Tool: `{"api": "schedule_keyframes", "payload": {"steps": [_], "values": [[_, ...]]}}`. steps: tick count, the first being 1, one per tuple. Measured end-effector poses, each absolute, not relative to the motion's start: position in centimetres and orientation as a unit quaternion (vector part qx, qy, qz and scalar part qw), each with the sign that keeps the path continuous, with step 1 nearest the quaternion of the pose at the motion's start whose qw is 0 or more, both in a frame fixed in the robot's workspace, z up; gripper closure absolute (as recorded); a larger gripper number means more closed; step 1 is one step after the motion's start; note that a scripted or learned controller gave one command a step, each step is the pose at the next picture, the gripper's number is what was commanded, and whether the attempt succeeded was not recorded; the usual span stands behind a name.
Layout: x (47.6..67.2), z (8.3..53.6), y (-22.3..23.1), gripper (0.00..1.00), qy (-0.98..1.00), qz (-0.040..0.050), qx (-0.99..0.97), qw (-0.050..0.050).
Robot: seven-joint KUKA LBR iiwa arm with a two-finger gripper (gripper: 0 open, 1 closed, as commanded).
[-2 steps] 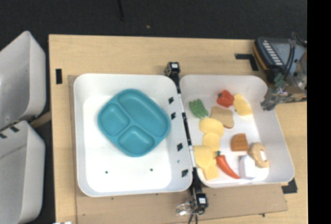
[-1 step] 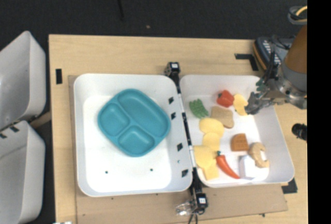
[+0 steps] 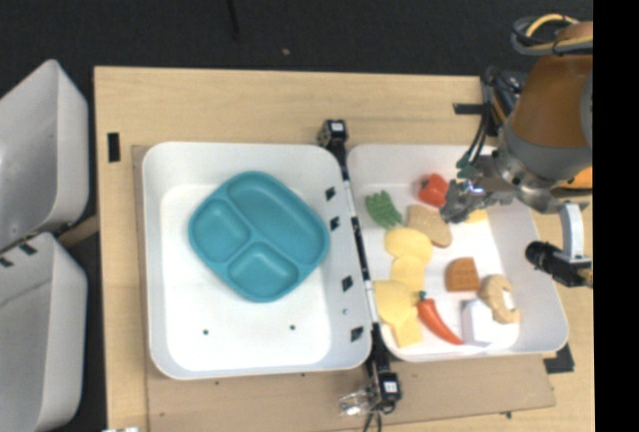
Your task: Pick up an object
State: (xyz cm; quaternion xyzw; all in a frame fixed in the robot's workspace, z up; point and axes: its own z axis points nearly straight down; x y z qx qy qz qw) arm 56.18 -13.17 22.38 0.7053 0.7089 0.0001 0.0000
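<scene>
My gripper point(image 3: 460, 203) hangs low over the back of the right bin point(image 3: 544, 315), just right of a red toy tomato point(image 3: 433, 189) and above a tan piece point(image 3: 430, 225). A small yellow item point(image 3: 479, 215) peeks out beside it. Spread through this bin are a green leafy piece point(image 3: 382, 209), several pale yellow pieces point(image 3: 407, 242), a brown square cracker point(image 3: 461, 274), a red chili point(image 3: 436, 318), a beige ring-shaped pastry point(image 3: 497, 298) and a white block point(image 3: 477, 326). Nothing is visibly lifted.
The left bin point(image 3: 165, 320) holds a blue divided plate point(image 3: 259, 233). A divider with black clips point(image 3: 348, 250) separates the two bins. The arm's orange-brown body point(image 3: 547, 111) looms over the right bin's back right corner.
</scene>
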Motion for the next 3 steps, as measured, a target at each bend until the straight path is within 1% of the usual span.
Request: {"api": "schedule_keyframes", "payload": {"steps": [1, 3], "values": [[56.0, 23.6, -7.3, 1.00, 0.710, 0.0010, 0.704, 0.000], [53.7, 23.0, 3.5, 1.00, 0.709, -0.0005, 0.705, -0.001]]}}
